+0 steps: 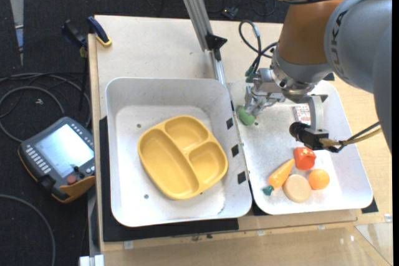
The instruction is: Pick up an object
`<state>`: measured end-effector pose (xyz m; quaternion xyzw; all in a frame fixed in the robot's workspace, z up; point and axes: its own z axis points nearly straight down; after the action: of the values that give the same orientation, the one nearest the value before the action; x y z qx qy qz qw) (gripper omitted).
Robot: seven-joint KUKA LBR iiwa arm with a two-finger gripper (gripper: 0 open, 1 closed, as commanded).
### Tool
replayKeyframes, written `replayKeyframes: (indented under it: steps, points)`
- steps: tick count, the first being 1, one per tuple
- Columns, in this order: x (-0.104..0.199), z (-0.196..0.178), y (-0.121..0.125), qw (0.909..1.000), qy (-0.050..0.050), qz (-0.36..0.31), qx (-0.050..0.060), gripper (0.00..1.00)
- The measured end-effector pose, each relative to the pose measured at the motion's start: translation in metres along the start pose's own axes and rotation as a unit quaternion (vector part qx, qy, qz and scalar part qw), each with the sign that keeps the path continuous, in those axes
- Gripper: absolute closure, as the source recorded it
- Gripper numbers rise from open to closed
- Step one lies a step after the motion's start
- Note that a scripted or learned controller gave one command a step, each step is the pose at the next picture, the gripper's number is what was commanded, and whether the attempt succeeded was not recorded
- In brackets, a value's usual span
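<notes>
Carrot (280, 174) lower right, long axis diagonal, tip upper right | gripper (252, 108) centre, jaw state unclear | green item (246, 116) partly hidden

Just one fixed cam, mounted high over the bench (156, 40), tilted toward 12 o'clock, far enough back to catch both bins (118, 134).

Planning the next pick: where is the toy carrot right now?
The toy carrot lies in the right bin, near its front-left corner, touching the beige round piece and just left of the red piece.
</notes>
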<state>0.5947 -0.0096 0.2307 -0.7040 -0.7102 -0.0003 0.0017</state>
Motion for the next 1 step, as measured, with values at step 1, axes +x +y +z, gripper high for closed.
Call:
replayKeyframes:
  steps: [1]
  points:
    - [0.0552,-0.0004,-0.0257,1.0,0.0,0.0,0.001,1.0]
